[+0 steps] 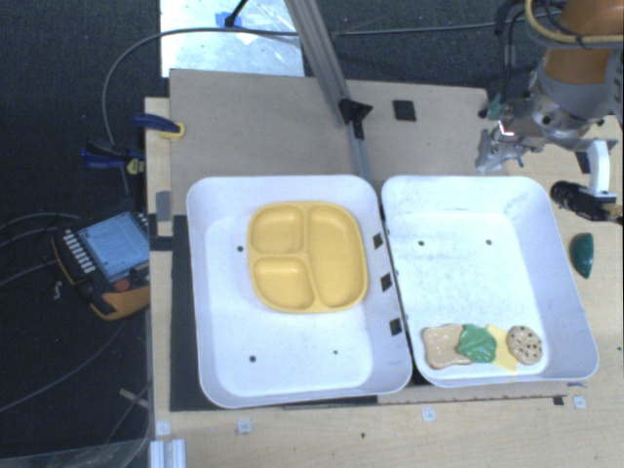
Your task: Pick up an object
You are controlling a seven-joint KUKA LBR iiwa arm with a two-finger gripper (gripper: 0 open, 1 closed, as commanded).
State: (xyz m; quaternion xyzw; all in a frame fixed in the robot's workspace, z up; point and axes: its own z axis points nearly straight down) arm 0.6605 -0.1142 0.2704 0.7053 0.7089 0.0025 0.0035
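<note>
My gripper [499, 149] hangs over the far rim of the right bin [561, 224]; too blurred, I can't tell its state. The food items sit along that bin's near wall: toast [445, 346], green piece [477, 342], cookie [525, 343]. Yellow divided plate [306, 255] lies in the left bin [219, 291].

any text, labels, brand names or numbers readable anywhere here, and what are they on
None can be read.
Handheld pendant left of the bins: its blue screen and the keys beside it are too blurred to read.
Yellow divided plate in the left bin: no marking shows.
Toy foods, including the cookie, in the right bin: no lettering.
Gripper: no label legible.
</note>
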